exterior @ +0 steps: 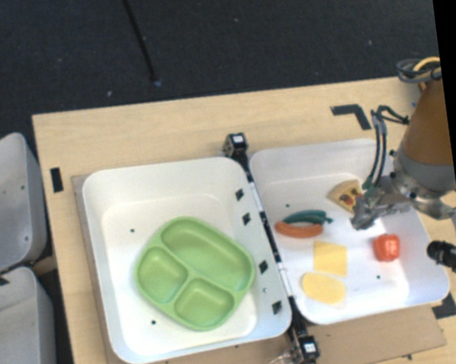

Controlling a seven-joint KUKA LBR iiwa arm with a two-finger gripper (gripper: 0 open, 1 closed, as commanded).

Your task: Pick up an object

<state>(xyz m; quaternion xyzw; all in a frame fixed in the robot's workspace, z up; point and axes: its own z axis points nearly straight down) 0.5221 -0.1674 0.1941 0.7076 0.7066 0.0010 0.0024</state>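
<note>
Right white bin [409,295]: two yellow cheese-like pieces [330,257], one orange carrot [299,227], one red tomato-like item [386,247], one pizza slice [347,194]. Left white bin [102,235]: one green three-compartment plate [194,271]. Gripper [364,217] low between carrot and tomato; grip state cannot be told.

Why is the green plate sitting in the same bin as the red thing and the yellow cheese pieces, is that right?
Not quite. The camera view shows the green plate alone in the left bin. The red thing and the yellow cheese pieces lie in the right bin, next to it.
</note>
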